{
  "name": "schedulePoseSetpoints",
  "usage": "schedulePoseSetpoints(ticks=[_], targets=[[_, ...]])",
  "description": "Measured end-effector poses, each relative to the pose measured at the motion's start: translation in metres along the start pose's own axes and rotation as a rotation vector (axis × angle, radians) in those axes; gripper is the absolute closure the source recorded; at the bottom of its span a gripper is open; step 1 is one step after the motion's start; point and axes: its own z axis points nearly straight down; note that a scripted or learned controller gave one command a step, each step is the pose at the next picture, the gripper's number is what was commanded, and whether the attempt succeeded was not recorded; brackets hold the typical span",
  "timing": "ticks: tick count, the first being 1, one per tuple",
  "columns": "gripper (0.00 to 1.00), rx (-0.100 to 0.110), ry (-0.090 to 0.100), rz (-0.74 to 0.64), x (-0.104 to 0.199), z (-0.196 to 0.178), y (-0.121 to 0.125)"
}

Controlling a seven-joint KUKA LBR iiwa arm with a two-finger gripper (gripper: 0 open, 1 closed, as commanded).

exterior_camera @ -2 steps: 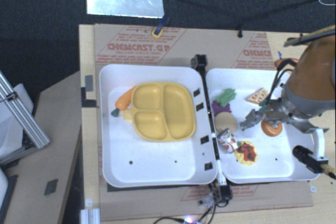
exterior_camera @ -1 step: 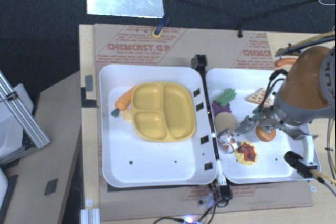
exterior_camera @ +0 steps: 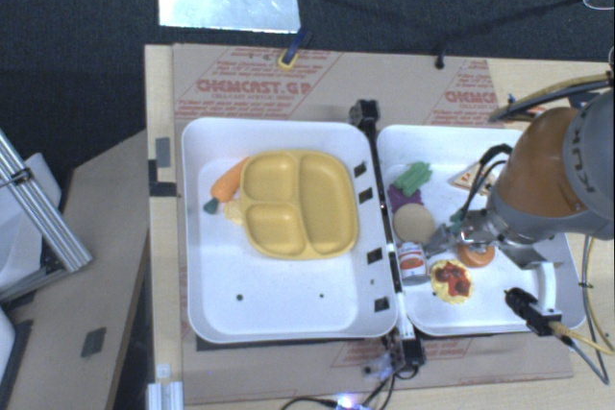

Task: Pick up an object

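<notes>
Right bin [exterior_camera: 452, 141] | tool [exterior_camera: 450, 238] | beige ball [exterior_camera: 414, 224] just left, touching unclear

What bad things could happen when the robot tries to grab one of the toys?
The toys in the right bin sit crowded: the tan ball, little can and pizza slice lie close together, so the end effector might bump a neighbour or pinch two. The round ball could also roll away.
</notes>
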Motion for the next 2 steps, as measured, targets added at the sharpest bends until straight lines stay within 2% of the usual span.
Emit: schedulePoseSetpoints(ticks=[1,2], targets=[[1.0,-0.003,0.001,-0.001,0.0,-0.013,0.001],[1.0,0.001,0.007,-0.007,0.002,-0.056,0.001]])
